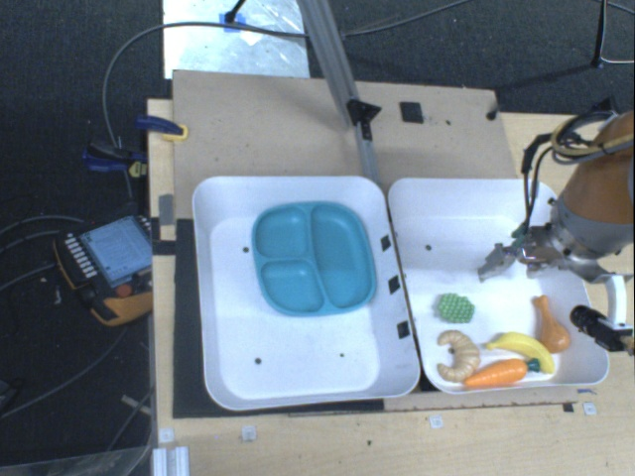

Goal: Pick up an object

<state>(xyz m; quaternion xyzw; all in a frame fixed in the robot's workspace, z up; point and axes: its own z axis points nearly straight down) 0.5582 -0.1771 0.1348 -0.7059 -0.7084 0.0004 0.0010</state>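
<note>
Gripper (501, 262) over right bin (437, 216)
Jaws look empty, openness unclear; broccoli (455, 308), banana (523, 347), carrot (495, 373) below

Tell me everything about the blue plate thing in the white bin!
The blue plate is a teal tray with rounded corners that looks like smooth plastic. Raised ridges split it into three compartments: two on one side, and one long one on the other. It lies flat and slightly turned on the floor of the left bin, toward the far half. Only the bin floor touches it. The gripper is over the other bin.
</note>
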